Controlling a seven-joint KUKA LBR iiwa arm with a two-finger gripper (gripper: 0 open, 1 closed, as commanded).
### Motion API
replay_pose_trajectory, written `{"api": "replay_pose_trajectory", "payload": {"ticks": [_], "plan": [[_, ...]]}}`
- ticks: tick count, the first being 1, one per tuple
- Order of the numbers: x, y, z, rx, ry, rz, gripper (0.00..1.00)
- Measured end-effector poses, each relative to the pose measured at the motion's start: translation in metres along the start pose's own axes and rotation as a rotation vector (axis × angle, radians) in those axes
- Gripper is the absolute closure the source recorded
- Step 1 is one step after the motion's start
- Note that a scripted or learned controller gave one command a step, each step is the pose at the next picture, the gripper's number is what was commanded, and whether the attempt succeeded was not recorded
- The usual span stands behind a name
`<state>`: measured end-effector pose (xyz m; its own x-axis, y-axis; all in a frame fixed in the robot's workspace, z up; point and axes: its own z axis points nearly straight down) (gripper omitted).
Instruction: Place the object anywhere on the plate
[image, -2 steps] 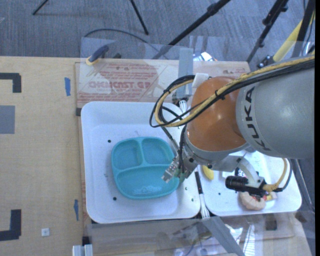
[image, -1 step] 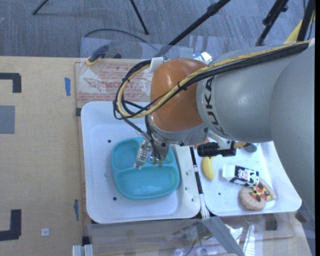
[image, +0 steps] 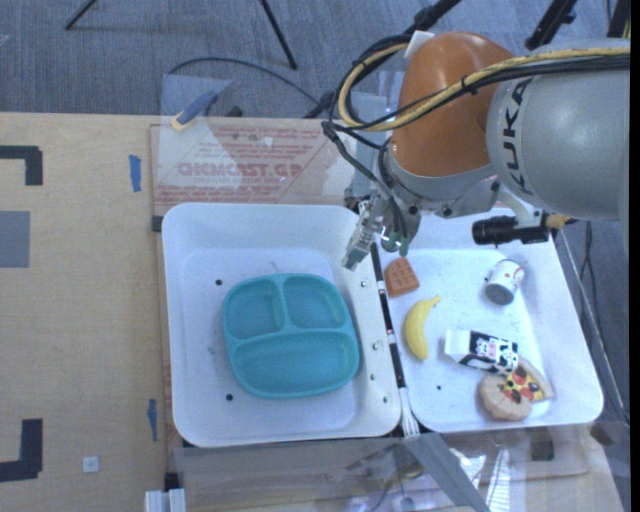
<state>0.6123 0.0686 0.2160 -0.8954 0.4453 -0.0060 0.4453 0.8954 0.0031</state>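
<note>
A teal divided plate (image: 290, 336) is seen lying flat in the left white bin (image: 190, 250), with bare bin floor left open on all its sides, widest toward the far wall and the left wall. The objects are gathered in the right white bin (image: 570, 300): a small orange waffle-like piece (image: 401, 277) near the shared rim, a yellow banana (image: 419, 326) just beside it toward the camera, a white and grey cup (image: 503, 281) lying on its side farther right, a white and black carton (image: 482, 347), and a pizza slice toy (image: 513, 391) close to the near right corner. None of them is touching the plate. The gripper (image: 362, 243) is held above the far end of the ridge where the two bins meet, tilted toward the left bin; nothing is seen between its fingers, and whether they are spread or pressed together cannot be told. Behind the bins a reddish printed board (image: 240, 170) is laid on the pale wooden bench (image: 70, 300), which is marked with black shapes and blue tape, and grey carpet (image: 120, 45) is visible beyond.
</note>
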Motion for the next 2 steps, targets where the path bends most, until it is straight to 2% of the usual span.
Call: {"api": "replay_pose_trajectory", "payload": {"ticks": [1,2], "plan": [[0.095,0.0,0.055,0.001,0.006,-0.052,1.0],[0.115,-0.068,0.03,0.003,0.007,0.051,1.0]]}}
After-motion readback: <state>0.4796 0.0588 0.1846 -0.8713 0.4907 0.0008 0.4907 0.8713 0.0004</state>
